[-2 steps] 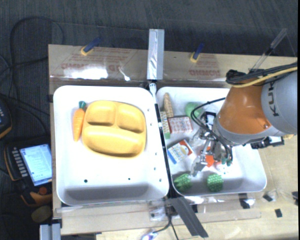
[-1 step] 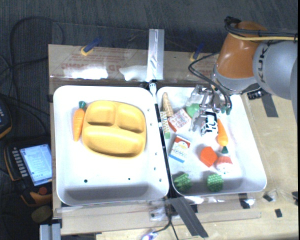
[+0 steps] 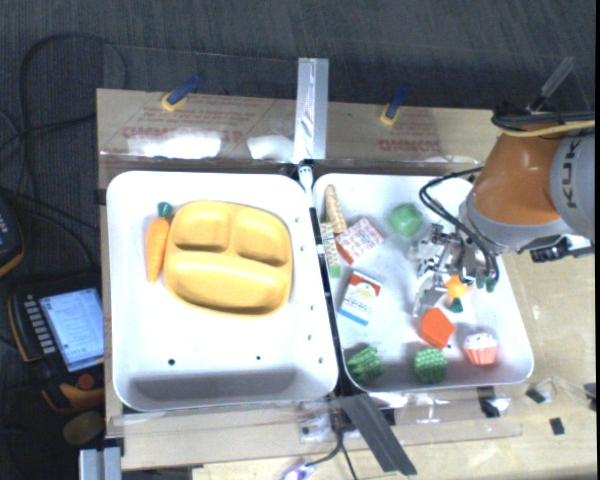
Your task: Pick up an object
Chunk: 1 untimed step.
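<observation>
A yellow divided tray point(image 3: 228, 256) and an orange carrot point(image 3: 156, 247) with a green top sit in the white left bin point(image 3: 130, 368). Near the tool point(image 3: 450, 273): an orange block point(image 3: 436, 327), a pink-and-white cupcake point(image 3: 480, 348), a green ball point(image 3: 405, 218), and red-and-white cartons point(image 3: 360, 298).

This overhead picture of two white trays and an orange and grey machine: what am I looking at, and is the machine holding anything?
The camera hangs above a bench and looks down at a slant. The grey and orange shape on the right is a robot arm; its gripper, a two-finger claw, is low over the right bin.

The left bin holds a yellow divided plate with a toy carrot beside it. The right bin holds small toy foods: a green ball, two little cartons, an ice cream cone, an orange block, a cupcake and two green leafy pieces.

The claw is too cluttered to tell whether it grips anything, so I would not say it holds an object.
</observation>
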Available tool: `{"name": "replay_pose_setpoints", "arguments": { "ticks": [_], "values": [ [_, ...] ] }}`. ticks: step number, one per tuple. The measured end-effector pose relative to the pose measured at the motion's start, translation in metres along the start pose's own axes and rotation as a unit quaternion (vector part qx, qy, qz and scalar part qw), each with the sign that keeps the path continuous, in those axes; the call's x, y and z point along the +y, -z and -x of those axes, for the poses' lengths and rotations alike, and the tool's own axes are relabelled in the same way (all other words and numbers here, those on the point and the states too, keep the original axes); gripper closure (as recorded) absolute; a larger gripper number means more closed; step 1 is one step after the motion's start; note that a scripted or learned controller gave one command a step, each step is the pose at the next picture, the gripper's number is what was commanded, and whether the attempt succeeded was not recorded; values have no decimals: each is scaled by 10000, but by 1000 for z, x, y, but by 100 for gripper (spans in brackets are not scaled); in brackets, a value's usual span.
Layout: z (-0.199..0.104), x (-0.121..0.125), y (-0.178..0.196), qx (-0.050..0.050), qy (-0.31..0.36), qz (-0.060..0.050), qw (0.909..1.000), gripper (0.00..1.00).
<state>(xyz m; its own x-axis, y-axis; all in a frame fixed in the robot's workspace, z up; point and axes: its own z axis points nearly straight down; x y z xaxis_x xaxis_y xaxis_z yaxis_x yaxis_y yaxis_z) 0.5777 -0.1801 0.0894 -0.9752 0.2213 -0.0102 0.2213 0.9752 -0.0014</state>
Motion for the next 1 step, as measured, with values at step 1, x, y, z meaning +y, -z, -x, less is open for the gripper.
{"name": "replay_pose_setpoints", "arguments": {
  "ticks": [1],
  "values": [
    [-39, -27, 2, 28, -289, 62, 9996, 0]
  ]
}}
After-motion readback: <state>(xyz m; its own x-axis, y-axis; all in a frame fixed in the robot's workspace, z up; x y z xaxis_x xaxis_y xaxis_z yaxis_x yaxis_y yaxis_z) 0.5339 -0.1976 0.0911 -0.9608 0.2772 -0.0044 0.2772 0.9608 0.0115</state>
